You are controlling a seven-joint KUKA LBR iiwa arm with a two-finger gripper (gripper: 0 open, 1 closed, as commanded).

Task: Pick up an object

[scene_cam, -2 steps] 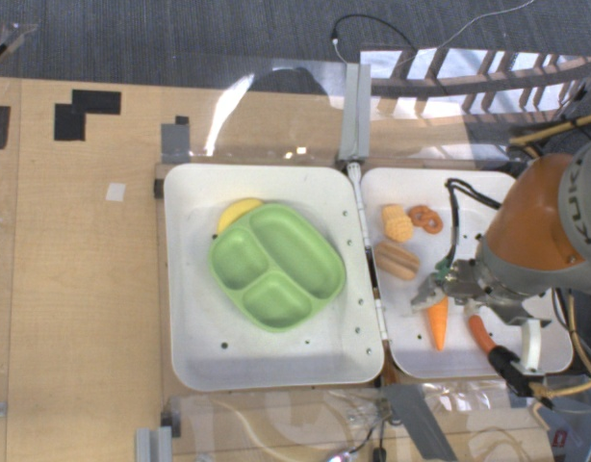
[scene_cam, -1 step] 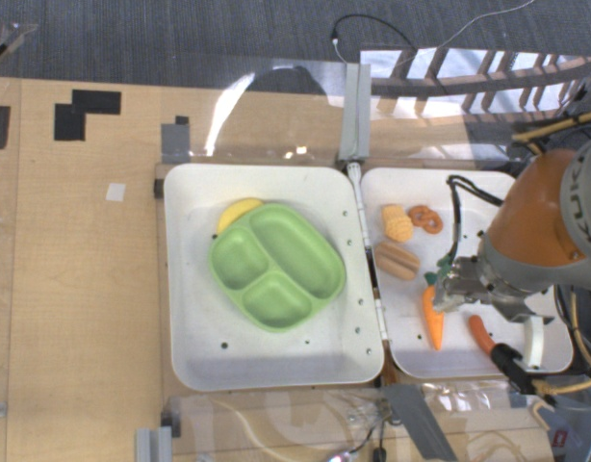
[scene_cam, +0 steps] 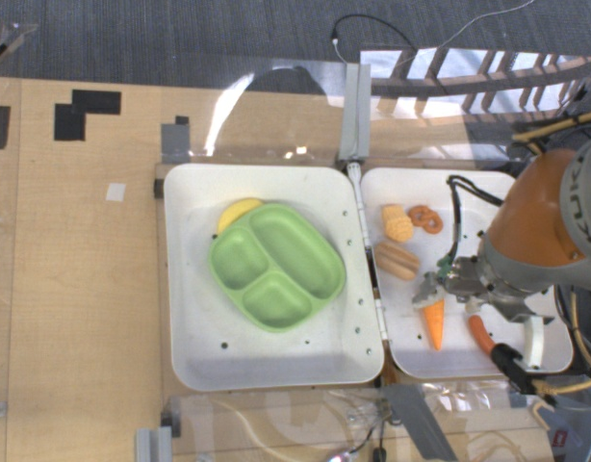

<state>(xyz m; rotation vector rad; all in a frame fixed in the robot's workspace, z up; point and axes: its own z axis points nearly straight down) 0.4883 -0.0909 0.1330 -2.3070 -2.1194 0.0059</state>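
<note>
An orange carrot lies pointing downward in the right bin.

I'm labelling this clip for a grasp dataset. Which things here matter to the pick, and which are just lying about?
In play:
gripper, low in the right bin
carrot, just below the gripper
bread roll
corn piece
pretzel
red sausage

Lying about:
green divided plate in the left bin
yellow item under the plate's edge
</note>
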